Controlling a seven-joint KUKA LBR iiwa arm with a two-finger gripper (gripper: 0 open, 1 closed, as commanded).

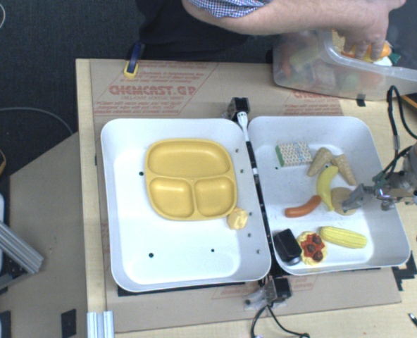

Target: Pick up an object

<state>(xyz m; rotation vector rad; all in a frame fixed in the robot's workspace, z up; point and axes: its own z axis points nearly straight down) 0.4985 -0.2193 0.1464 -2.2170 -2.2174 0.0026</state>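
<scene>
Your gripper [351, 200] sits low in the right bin [265, 136], near the middle of its right half, with the arm coming in over the bin's right rim. Its dark fingers point left and are spread apart, with nothing between them; the tips lie just beside the lower end of the toy banana [326, 186].

You have several candidates to pick close by. The banana lies tilted in the bin's centre, with two tan wedge-shaped pieces [332, 162] touching its upper end. A toy hot dog sausage [303, 207] lies just left of the banana's lower end. Toward the bin's front edge rests a yellow corn cob [344, 237], and left of it a small pizza slice [312, 248] with red toppings, then a black rectangular block [287, 245] near the front left corner. A green-and-white patterned sponge-like pad [294, 153] lies toward the back left.

In the left bin [124, 245] you see a yellow three-compartment plate [191, 178] near the back centre, and a small pale yellow lump [237, 220] just off its front right corner.

Beyond the bins, a person's arm [300, 13] in a checked sleeve reaches into a clear plastic tub [314, 72] of toys at the back right of the bench.
</scene>
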